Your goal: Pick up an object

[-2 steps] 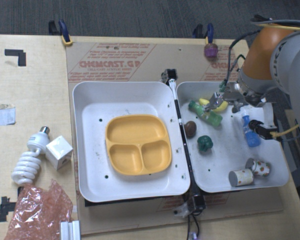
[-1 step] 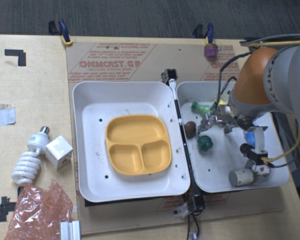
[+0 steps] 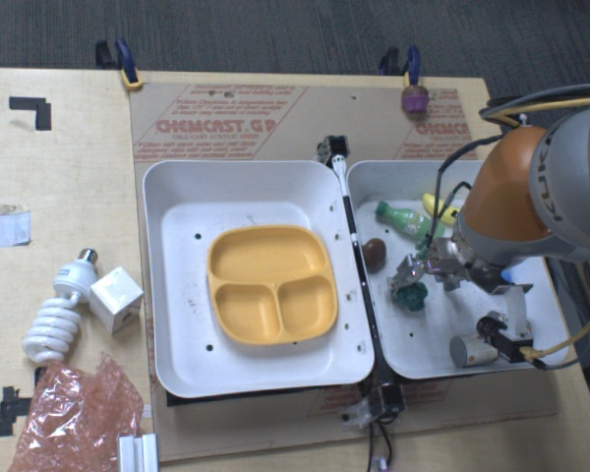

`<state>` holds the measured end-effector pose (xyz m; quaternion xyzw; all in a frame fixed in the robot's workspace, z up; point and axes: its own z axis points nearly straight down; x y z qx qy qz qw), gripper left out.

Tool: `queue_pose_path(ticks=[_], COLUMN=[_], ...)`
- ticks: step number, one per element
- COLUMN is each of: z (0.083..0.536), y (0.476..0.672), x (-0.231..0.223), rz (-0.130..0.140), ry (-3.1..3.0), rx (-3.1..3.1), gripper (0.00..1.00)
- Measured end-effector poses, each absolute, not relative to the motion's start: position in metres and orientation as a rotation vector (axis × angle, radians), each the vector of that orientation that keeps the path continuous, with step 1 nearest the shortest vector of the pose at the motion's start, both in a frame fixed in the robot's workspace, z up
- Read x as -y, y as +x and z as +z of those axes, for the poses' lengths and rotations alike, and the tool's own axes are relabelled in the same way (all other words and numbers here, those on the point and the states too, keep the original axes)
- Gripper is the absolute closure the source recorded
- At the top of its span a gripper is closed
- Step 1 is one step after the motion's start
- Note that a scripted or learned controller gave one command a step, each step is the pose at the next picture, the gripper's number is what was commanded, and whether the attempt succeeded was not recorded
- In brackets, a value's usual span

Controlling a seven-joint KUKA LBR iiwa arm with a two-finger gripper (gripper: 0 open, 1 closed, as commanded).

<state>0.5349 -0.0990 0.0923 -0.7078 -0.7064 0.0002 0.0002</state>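
Observation:
My gripper (image 3: pixel 410 275) hangs low over the middle of the right bin (image 3: pixel 536 308). Right below its tip lies a small dark green object (image 3: pixel 411 298), touching or nearly touching the gripper. A brown rounded object (image 3: pixel 374 254) rests by the bin's left wall. At the back, a green bottle (image 3: pixel 403 217) lies on its side with a yellow item (image 3: pixel 434 204) behind it, partly hidden by the arm. Nothing visibly sits between the gripper's tips.
The left bin (image 3: pixel 177 264) holds a yellow divided tray (image 3: pixel 272 283). On the bench to the left lie a spiral light bulb (image 3: pixel 54 315), a white cube (image 3: pixel 116 298) and a pink plastic bag (image 3: pixel 74 413). A purple item (image 3: pixel 415 98) sits behind the right bin.

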Motion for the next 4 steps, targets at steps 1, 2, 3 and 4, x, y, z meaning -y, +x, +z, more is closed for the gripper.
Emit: queue_pose_path(ticks=[1,2,3,4], z=[0.102,0.102,0.092,0.102], y=[0.536,0.536,0.494,0.496], x=[0.099,0.099,0.098,0.098], rz=[-0.002,-0.002,0.000,-0.002], ry=[-2.227,-2.226,-2.223,-2.226], rx=[2.219,2.219,2.220,2.220], gripper=[1.00,0.00,0.00,1.00])
